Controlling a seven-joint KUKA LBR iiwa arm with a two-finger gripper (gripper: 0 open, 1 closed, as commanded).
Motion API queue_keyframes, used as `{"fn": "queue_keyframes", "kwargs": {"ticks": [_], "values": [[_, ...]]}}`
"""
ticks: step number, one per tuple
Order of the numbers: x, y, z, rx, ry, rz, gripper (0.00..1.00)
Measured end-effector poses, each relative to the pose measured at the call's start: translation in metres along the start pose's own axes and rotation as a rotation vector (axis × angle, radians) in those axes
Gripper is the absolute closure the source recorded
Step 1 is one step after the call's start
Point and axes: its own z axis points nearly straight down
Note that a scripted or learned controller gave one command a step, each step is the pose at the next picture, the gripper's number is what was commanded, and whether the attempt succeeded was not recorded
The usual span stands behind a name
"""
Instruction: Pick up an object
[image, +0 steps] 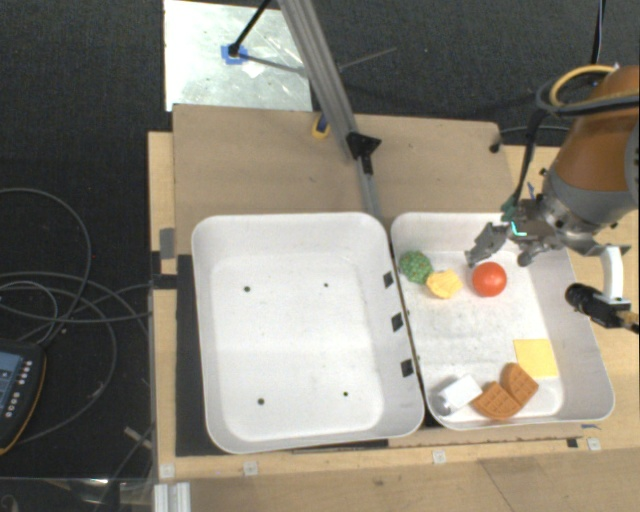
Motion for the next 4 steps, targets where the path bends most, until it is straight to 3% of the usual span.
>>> {"fn": "queue_keyframes", "kwargs": {"ticks": [3,4], "values": [[-0.004,-0.015,0.128,0.004,0.0,0.003,0.0],[-0.004,-0.013,0.115,-0.002,0.0,0.004,1.0]]}}
